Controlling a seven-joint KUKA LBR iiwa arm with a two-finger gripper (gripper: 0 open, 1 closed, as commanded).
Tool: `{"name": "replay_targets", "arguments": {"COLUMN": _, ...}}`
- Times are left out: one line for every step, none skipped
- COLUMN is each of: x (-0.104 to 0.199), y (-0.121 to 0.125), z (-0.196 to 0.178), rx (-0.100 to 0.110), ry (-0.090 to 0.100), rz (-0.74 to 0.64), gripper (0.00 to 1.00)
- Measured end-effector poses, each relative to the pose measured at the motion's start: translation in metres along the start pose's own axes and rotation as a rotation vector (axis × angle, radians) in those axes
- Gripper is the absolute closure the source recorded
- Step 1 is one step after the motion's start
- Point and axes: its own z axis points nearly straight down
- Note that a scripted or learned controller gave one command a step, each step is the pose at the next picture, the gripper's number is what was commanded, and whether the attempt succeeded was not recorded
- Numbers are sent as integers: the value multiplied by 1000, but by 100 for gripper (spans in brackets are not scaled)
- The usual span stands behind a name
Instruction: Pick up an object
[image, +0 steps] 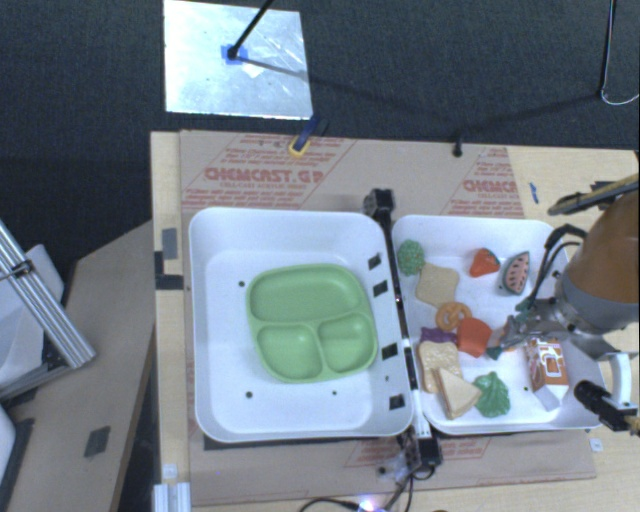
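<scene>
Left bin (215, 330) holds green divided tray (310, 322). Right bin (540, 418) holds toy food. Arm (605, 270) reaches in from right. Gripper (512, 335) low beside red-orange piece (473, 336), near center of right bin; can't tell how the jaws stand.

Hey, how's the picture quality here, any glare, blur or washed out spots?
Camera view: soft overall, fine detail lost; the foil sheet glares at the top; the white left bin is bright, nearly washed out; the green divided plate reads clearly; the gripper is blurry among the toy foods.
</scene>
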Motion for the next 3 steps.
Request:
{"name": "replay_targets", "arguments": {"x": 9, "y": 2, "z": -49, "rx": 4, "ry": 1, "rz": -3, "gripper": 100}}
{"name": "replay_targets", "arguments": {"x": 9, "y": 5, "z": -102, "rx": 3, "ry": 0, "rz": -3, "gripper": 100}}
{"name": "replay_targets", "arguments": {"x": 55, "y": 29, "z": -93, "rx": 6, "ry": 3, "rz": -8, "gripper": 100}}
